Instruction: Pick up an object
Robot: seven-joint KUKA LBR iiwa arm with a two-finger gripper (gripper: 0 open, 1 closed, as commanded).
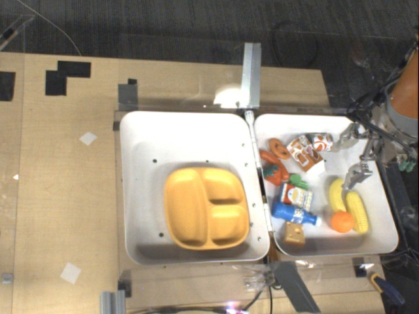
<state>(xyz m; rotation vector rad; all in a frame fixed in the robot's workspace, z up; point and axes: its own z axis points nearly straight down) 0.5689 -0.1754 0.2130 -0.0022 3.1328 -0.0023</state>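
Even, fairly bright light falls from above on the bench [59, 195] and both white bins. The left bin [141, 149] shows soft shading along its walls, and the yellow tray [206, 208] casts a faint dark shadow at its lower left. A hot glare patch sits on the metal post [251, 70] and the bench edge beside it, and another small flare shows at the bottom edge. The floor above the bench is dim and grainy. The picture is slightly soft overall; the arm [402, 97] at the right edge seems blurred, and small things in the right bin [386, 234] lack crisp detail.
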